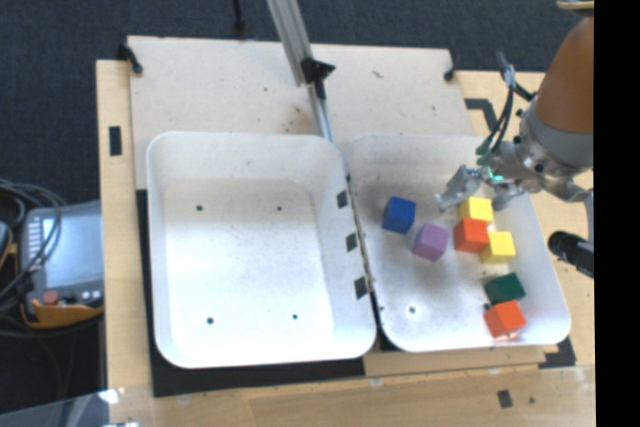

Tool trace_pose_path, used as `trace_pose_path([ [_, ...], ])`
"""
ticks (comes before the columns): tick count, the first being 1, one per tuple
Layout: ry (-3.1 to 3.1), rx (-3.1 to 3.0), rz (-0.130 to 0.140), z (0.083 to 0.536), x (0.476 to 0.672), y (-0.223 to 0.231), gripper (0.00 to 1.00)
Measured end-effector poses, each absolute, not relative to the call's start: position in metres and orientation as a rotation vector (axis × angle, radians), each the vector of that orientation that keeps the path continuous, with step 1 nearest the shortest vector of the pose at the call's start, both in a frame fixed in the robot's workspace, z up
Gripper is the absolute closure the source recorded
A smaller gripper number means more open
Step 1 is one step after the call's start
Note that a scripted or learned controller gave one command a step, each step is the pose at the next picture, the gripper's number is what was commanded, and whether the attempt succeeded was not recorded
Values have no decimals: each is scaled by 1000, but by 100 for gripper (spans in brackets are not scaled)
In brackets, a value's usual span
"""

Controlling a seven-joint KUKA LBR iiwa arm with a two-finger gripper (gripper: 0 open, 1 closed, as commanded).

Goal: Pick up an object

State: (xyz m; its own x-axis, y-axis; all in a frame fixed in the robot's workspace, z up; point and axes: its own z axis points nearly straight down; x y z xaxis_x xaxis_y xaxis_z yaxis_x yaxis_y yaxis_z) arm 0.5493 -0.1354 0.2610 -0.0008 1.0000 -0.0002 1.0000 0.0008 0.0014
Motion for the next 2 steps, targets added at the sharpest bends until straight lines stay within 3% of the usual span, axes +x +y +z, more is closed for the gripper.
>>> trace_pose_path([
  [2, 2221, 2226, -7, 156, 551, -133, 0],
])
